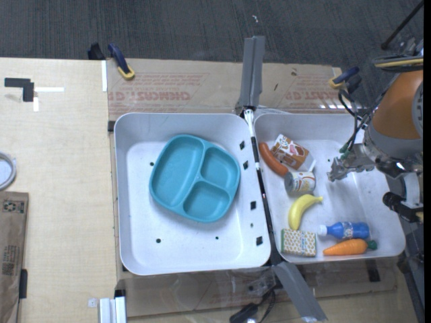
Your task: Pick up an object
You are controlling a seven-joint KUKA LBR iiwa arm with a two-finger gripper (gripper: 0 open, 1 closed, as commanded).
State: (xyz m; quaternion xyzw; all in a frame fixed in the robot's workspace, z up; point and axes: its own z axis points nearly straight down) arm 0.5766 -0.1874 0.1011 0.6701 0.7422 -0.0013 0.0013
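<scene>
The right bin (363, 187) holds a red sausage (272, 159), a small printed carton (292, 151), a small can (301, 181), a yellow banana (302, 208), a tan box (299, 242), a blue-and-white bottle (345, 231) and an orange carrot (346, 248). My gripper (337, 172) hangs over the right bin's upper right part, to the right of the can and apart from it. Nothing shows between its fingers.
The left bin (135, 200) holds a teal divided plate (195, 177). A grey divider post (253, 73) stands between the bins at the back. Blue-and-yellow clamps (120, 60) sit at the cardboard's far corners. The arm's orange band (399, 106) rises at the right edge.
</scene>
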